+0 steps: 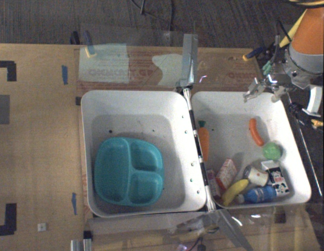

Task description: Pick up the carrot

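Claw over right bin top edge, can't tell open/shut, holds nothing. Carrot flat by left wall, well apart. Pick not started; approach, grasp, lift all left.

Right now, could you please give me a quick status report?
Gripper above right bin's far edge. Carrot against divider, untouched. Path clear.

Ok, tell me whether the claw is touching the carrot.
Apart. The camera view shows the claw up at the right bin's far rim, while the carrot lies against that bin's left wall, bare white floor between them.
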Tool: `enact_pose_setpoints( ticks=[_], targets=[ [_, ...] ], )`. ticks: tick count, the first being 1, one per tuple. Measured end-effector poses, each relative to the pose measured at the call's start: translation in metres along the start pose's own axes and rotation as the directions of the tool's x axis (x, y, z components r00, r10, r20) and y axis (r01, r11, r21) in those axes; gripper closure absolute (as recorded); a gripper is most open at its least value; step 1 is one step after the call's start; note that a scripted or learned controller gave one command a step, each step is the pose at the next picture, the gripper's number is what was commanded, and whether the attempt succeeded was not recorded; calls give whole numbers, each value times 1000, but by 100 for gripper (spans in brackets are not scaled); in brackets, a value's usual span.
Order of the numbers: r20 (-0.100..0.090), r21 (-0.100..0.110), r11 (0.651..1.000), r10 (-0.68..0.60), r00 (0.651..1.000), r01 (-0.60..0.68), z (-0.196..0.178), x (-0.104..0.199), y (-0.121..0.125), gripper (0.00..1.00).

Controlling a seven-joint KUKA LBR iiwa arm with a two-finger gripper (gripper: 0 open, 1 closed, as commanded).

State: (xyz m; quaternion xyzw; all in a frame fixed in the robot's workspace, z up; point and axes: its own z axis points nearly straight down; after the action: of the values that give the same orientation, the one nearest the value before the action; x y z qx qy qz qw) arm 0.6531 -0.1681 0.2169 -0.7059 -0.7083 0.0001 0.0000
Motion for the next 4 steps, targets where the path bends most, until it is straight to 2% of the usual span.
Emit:
enact_pose_setpoints(
  ticks=[1, 2, 3, 4],
  targets=[
    [0, -1, 983, -183, 983, 183, 95, 41, -32, 0],
    [5, -8, 917, -398, 917, 398, 128, 57, -76, 0],
    [12, -15, 919, -393, 919, 393, 117, 53, -74, 100],
    [2, -3, 978, -207, 978, 207, 102, 70, -58, 100]
  ],
)
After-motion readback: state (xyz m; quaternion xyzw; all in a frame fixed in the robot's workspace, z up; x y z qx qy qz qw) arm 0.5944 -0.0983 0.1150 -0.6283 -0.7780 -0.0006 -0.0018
